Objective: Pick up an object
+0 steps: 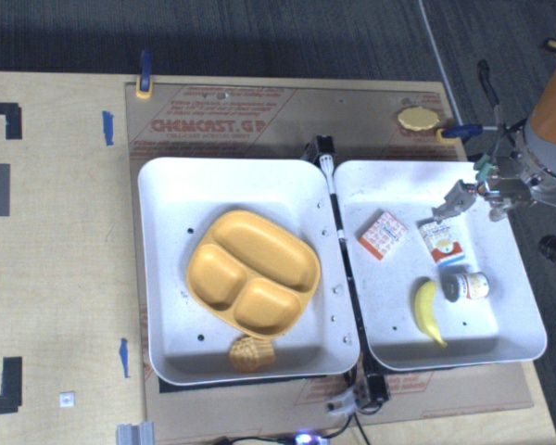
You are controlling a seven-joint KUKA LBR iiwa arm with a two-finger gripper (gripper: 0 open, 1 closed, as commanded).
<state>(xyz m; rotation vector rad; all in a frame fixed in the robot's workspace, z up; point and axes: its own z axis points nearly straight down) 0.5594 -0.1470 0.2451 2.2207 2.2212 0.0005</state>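
Just under the hand (461, 198) — grip state unclear — lies a small red-and-white carton (442, 243).

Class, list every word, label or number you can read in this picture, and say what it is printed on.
"CHEMCAST GP": red print on the brown board behind the bins, partly blurred.
Red-and-white box: print too small to read.
Red-and-white carton: print too blurred to read.
Small bottle: label unreadable.
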